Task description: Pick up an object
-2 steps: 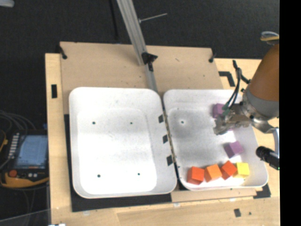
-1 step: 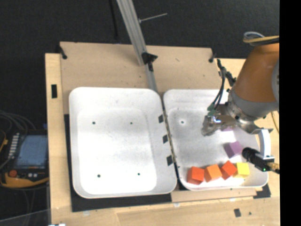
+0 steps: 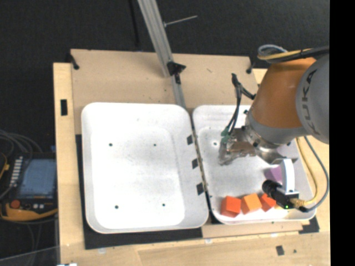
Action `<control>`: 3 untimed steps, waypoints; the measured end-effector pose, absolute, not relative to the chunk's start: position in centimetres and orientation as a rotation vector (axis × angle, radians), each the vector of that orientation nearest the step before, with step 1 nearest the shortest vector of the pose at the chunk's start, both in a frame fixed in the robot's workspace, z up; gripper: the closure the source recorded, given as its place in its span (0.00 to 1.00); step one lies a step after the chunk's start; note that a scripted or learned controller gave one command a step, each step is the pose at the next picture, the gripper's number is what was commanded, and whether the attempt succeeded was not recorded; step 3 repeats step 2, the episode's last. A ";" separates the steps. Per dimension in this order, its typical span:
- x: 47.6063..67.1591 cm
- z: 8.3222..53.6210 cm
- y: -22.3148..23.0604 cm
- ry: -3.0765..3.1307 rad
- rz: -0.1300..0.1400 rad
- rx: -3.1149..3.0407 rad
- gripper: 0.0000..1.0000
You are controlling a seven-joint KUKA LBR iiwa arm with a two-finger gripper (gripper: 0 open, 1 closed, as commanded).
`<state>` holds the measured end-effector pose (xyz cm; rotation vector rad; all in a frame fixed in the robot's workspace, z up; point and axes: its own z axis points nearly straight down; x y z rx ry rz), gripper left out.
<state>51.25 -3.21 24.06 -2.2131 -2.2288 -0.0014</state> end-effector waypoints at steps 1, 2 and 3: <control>51.7 23.1 2.6 -2.228 0.001 -2.211 1.00; 52.1 24.1 8.3 -2.231 -0.003 -2.210 1.00; 52.1 24.1 8.3 -2.231 -0.003 -2.210 1.00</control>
